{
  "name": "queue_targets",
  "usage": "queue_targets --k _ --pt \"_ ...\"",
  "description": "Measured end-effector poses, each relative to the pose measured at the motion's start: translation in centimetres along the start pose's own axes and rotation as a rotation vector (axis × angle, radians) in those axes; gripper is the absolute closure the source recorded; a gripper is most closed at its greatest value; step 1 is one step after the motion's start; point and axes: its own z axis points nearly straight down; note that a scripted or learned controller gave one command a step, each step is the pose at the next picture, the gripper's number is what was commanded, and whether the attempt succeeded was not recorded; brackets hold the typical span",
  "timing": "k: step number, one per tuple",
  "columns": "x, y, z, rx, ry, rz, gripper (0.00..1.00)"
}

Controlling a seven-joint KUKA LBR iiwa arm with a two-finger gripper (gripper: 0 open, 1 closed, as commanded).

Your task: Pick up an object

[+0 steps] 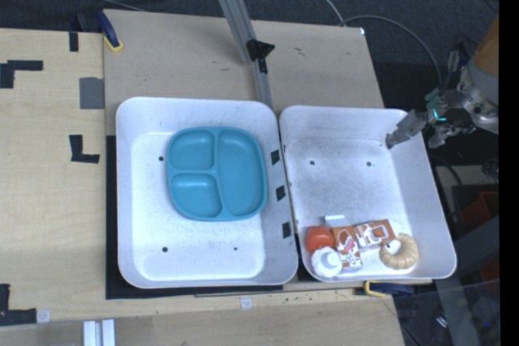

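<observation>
At the near edge of the right bin: a small cluster of objects lay together against the front wall.
Objects: an orange round piece (pixel 319 237), a white cap-like piece (pixel 327 262) just below it, a red-and-white printed packet (pixel 362 242) beside them, and a tan ring-shaped item (pixel 401 251) at the packet's right end, near the bin's corner.
Writing: the packet carried white markings on red, too small to read; a white tab (pixel 335 220) sat at its upper left.
Right bin (pixel 340 166): its floor above the cluster lay bare, speckled grey, open up to the far wall.
Gripper (pixel 402 130): it hung over the right bin's far right rim, well apart from the cluster; whether it was open or closed could not be told, and nothing showed in it.
Left bin (pixel 138 198): it touched the right bin along a shared edge and bore a blue divided plate (pixel 216 173) with three compartments, bare floor around it.
Bench (pixel 49 117): pale wood, with dark tape marks at left.
</observation>
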Motion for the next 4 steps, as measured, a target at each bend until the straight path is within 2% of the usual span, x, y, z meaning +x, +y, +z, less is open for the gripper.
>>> queue_targets --k 1,2,3,4 --pt "0.0 0.0 0.0 0.000 0.000 0.000 0.00" --pt "-0.3 -0.5 6.3 0.007 0.001 0.002 0.00" --pt "-0.3 0.0 11.0 0.005 0.000 0.001 0.00" --pt "-0.8 -0.6 17.1 0.008 0.001 0.002 0.00"
